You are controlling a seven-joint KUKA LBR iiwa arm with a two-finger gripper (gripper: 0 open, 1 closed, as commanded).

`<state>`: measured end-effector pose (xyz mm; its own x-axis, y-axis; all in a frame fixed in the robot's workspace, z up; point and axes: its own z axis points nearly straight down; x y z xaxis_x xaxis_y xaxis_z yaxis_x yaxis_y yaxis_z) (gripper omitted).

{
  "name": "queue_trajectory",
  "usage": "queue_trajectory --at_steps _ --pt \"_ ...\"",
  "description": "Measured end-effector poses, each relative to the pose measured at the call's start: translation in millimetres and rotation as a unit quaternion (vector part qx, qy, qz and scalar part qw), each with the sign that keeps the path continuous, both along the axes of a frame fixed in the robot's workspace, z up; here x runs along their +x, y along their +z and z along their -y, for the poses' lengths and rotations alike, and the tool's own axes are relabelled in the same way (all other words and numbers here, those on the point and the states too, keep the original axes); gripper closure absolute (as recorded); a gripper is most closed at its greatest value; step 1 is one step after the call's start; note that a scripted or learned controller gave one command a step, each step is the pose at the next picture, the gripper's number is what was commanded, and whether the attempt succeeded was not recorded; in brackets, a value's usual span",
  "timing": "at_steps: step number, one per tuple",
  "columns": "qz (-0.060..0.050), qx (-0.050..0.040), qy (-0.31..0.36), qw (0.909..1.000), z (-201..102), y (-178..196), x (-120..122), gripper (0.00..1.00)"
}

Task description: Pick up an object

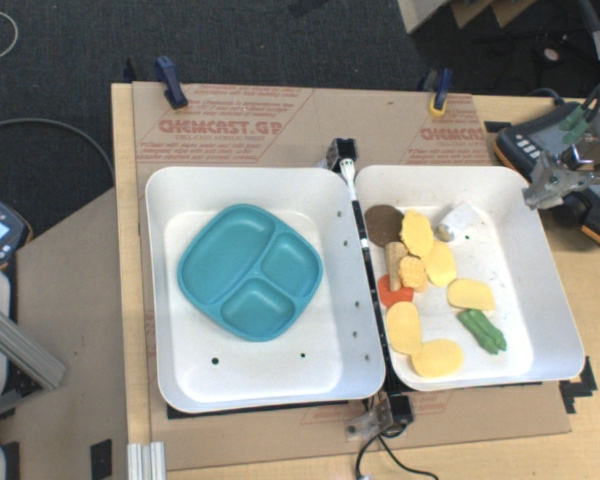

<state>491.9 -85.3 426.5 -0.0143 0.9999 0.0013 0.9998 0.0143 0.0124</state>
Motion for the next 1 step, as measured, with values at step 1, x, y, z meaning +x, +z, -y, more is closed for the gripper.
queue_trajectory --at_steps 1 --pt "-0.011 -0.0008 -0.014 0.9998 142.4 -126.6 -15.6 1.00"
